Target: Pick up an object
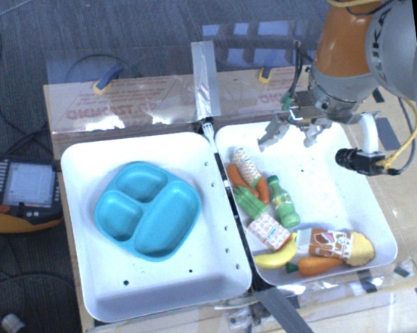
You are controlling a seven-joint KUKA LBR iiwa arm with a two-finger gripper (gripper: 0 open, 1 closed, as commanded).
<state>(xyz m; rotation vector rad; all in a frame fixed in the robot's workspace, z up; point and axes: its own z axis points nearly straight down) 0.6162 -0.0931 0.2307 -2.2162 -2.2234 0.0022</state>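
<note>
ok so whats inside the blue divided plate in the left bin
The blue divided plate sits in the left bin; its three compartments show bare blue surface, nothing in them. What is beneath the plate is covered.

Left bin (95,291): holds a blue divided plate (147,209) with three compartments, lying near its centre. Left of the bench, on dark carpet: an orange-edged handheld pendant (20,193) with a grey screen. Behind both bins: a cardboard panel (132,103) under clear film, printed with red lettering.

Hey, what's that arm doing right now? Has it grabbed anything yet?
Gripper open, above right bin's far end, holding nothing. Toy food heaped along bin's left and near sides; corn cob nearest. Path clear.
</note>
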